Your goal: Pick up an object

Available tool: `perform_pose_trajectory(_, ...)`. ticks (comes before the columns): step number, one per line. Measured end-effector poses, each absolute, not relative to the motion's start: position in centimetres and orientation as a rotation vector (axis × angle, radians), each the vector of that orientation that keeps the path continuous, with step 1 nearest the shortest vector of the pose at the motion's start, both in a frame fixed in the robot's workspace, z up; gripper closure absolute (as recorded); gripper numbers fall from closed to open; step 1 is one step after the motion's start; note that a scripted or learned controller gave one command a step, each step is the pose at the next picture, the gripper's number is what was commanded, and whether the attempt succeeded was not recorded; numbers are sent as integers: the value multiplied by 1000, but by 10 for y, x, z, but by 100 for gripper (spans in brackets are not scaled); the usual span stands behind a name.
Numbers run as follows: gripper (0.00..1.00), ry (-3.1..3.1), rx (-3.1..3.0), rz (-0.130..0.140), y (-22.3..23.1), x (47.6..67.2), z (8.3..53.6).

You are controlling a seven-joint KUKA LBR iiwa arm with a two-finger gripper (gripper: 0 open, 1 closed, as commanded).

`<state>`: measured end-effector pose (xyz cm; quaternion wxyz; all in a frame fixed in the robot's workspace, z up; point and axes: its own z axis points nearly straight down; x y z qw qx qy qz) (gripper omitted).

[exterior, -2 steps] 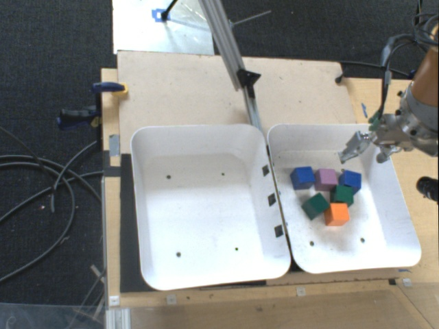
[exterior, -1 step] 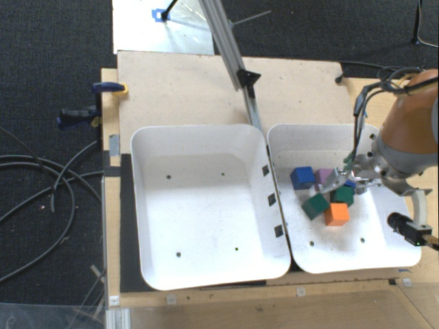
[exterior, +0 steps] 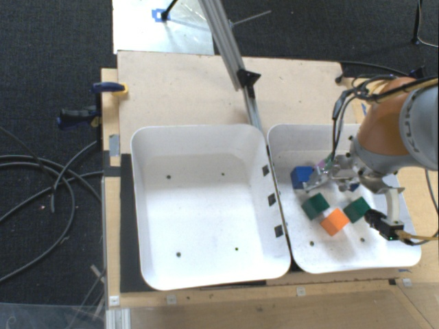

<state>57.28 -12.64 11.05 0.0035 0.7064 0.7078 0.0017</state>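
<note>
A robotics lab: a plywood surface (exterior: 206, 88) clamped (exterior: 108, 88) at its edge carries two white bins (exterior: 199, 142), loose black cables (exterior: 41, 184) trail over dark carpet (exterior: 48, 33), and an aluminium strut (exterior: 226, 40) crosses overhead.

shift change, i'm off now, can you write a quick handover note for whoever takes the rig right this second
Gripper: low in the right bin, over its upper middle; whether anything sits between its fingers cannot be told from this view.
Objects, all in the right bin: blue block right beside the gripper, dark green block, orange block, another green block.
Left bin: white, to the left of the right bin.
Done: the arm has reached the blocks.
Left: confirm a grasp and lift one object.
</note>
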Motion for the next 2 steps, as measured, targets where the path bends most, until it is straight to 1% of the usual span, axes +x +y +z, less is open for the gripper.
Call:
perform_pose_trajectory(1, 0, 2227, 2221, -1, -89, 516, 89)
perform_pose_trajectory(2, 0, 2225, 2208, 8, -88, 601, 92)
